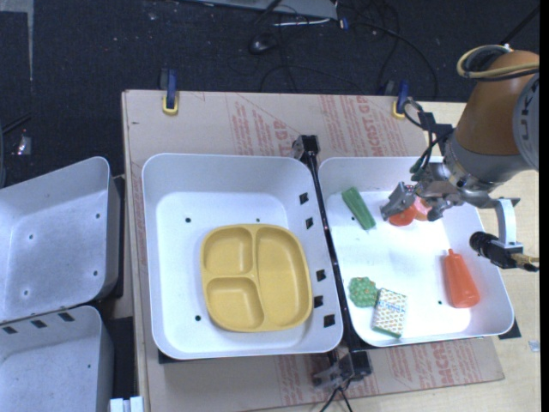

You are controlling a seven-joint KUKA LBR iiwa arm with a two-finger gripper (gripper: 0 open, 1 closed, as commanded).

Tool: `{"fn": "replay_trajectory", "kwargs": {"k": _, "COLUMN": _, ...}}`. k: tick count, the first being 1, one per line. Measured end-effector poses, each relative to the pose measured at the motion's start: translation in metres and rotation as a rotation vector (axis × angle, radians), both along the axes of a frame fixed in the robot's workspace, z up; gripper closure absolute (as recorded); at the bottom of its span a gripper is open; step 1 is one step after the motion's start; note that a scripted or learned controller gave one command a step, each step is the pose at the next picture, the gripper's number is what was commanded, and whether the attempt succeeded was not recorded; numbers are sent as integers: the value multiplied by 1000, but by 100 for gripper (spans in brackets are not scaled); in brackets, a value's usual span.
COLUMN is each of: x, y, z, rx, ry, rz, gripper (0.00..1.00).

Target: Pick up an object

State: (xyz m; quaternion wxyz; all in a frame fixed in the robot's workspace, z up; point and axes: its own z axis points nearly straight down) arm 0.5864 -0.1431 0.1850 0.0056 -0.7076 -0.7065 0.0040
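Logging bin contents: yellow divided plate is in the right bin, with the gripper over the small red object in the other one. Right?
Not quite. The camera view shows the yellow divided plate in the left bin, not the right. The gripper is at the small red object in the right bin.

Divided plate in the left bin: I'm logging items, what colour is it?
Yellow; the divided plate shows clearly in the camera view.

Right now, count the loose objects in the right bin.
5: a green stick at the back, a red piece under the end effector, an orange bottle, a green lump, a patterned box.
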Motion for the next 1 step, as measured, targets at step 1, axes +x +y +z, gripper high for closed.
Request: {"fn": "replay_trajectory", "kwargs": {"k": 1, "x": 3, "y": 0, "z": 7, "rx": -2, "ry": -13, "rz": 3, "gripper": 0}}
